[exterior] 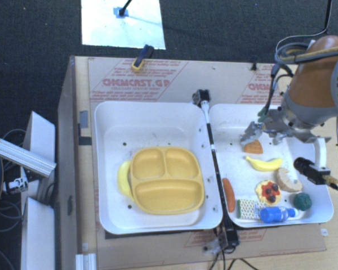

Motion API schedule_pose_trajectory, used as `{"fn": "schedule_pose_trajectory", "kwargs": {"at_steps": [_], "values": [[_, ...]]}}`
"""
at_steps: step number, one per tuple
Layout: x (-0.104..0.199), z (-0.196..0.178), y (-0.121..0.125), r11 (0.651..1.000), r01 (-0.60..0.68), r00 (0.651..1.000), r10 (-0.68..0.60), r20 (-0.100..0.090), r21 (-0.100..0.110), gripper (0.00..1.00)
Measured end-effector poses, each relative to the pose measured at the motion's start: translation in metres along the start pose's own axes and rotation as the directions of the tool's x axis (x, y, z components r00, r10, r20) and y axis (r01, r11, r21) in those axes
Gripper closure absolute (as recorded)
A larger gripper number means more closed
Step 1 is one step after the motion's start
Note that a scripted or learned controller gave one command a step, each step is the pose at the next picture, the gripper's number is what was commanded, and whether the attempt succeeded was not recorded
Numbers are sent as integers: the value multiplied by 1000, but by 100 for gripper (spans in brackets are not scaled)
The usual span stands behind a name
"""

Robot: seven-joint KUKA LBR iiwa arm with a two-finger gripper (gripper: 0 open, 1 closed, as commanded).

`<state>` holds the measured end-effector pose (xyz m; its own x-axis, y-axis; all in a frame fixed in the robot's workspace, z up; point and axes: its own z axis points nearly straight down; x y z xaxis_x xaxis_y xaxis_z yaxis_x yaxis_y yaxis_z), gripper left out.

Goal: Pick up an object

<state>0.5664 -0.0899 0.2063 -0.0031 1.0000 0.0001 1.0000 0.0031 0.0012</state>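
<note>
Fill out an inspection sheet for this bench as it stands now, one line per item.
Surface: two white bins side by side, left bin and right bin, on a board printed with red lettering.
Job's things: right bin holds an orange wedge, banana, carrot, pizza slice, blue bottle, green ball, round tan piece.
Clutter: yellow divided plate in the left bin.
Grippers: pincer directly above the orange wedge; finger state unclear.
Cables: bundle over the arm.
Surroundings: dark carpet, white sheet.
</note>
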Motion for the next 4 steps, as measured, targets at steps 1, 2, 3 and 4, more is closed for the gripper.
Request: {"fn": "schedule_pose_trajectory", "kwargs": {"at_steps": [1,2,3,4], "values": [[-35,106,46,1000,-2,1000,2,0,3,0],[-48,122,52,1000,-2,1000,2,1,-1,0],[-48,111,53,1000,0,1000,0,1,-4,100],[39,21,-1,1000,1,1000,-1,-1,-2,100]]}}
